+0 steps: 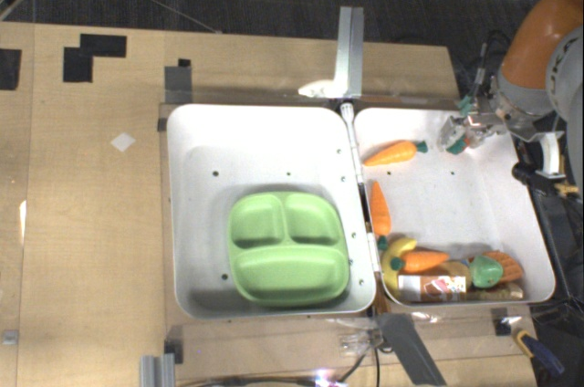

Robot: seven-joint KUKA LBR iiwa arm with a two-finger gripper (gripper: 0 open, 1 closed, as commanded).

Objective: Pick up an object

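My gripper (459,135) hangs over the back right corner of the right bin (456,203), its small fingers blurred against the white floor. An orange carrot (392,152) lies just left of it, a short gap apart. A second carrot (380,210) rests along the bin's left wall. At the front of that bin sits a heap of toy food: a yellow banana (394,254), another orange carrot (424,262), a small bottle with a red label (435,287) and an orange and green piece (495,268). I see nothing between the fingers.
The left bin (210,157) holds a green divided plate (288,246) toward its front. A metal post (350,47) rises behind the divider between the bins. The arm's orange band (540,38) and grey wrist stand at the right edge, with dark cables beside the bin.
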